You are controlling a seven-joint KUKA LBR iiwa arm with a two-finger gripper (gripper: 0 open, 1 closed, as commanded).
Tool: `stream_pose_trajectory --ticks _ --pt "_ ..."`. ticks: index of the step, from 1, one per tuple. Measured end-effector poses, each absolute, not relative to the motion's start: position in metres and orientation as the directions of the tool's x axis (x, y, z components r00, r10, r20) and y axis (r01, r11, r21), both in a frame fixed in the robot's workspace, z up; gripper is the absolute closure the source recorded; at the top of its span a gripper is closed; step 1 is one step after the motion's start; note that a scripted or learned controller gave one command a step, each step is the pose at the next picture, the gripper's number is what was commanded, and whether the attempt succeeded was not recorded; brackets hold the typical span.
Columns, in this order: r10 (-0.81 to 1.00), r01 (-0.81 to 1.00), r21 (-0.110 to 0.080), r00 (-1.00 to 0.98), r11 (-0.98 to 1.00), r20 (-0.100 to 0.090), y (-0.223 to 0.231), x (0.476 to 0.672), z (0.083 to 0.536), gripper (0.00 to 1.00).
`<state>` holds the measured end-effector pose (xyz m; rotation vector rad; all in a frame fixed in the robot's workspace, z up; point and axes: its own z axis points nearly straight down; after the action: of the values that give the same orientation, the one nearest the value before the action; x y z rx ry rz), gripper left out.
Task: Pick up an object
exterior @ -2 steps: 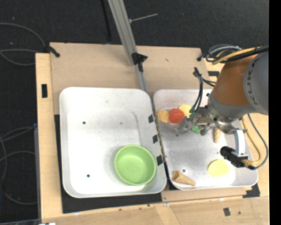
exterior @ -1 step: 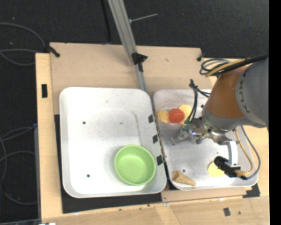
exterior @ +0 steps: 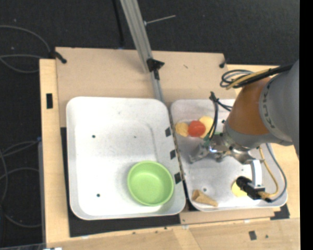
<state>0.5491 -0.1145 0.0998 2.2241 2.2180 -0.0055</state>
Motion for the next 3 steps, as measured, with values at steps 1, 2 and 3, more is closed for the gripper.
stream_pose_trajectory --ticks 1,2,3 --pt "1.0 1.0 0.003 0.006 -0.006 0.0 -0.114 0.551 0.112 1.0" --pt "1.0 1.0 0.006 0.004 -0.004 0.0 -0.113 0.543 0.161 1.0" --pt "1.0 1.0 0.008 -0.003 0.003 -0.001 -0.119 0.553 0.219 1.0"
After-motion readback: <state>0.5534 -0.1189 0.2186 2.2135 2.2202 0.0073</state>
